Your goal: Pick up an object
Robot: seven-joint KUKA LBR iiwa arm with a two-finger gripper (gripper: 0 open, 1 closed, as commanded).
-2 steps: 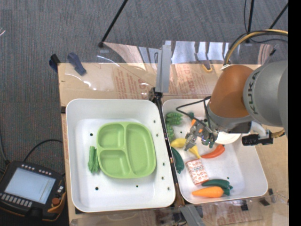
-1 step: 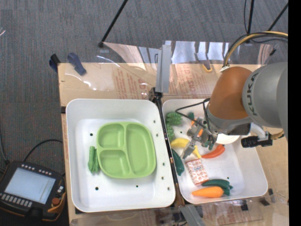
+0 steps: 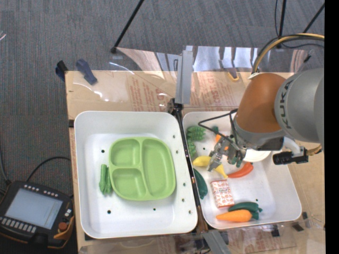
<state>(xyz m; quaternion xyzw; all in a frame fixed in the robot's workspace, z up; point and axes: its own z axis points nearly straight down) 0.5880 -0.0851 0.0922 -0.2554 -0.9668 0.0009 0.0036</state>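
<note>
— Over the right bin (image 3: pixel 288 194), cam view: gripper (image 3: pixel 219 160) low among the toys, approach step, nothing lifted.

— Fingers?

— Slightly apart, I think; blurry. Nothing seen betw. them.

— Target?

— Prob. the yellow piece (image 3: pixel 204 161), just left of the tips, maybe touching. Long axis runs left-right, pointed end toward the tips. Red pepper (image 3: pixel 241 170) lies right of them.

— Next?

— Straddle its short width, close, lift.

From my remote station: the grey arm (image 3: pixel 302 102) enters from the right, its orange band (image 3: pixel 259 102) bulking above the wrist. My gripper (image 3: pixel 217 162) points down and leftward, low over the right bin; finger spacing is indistinct.
</note>
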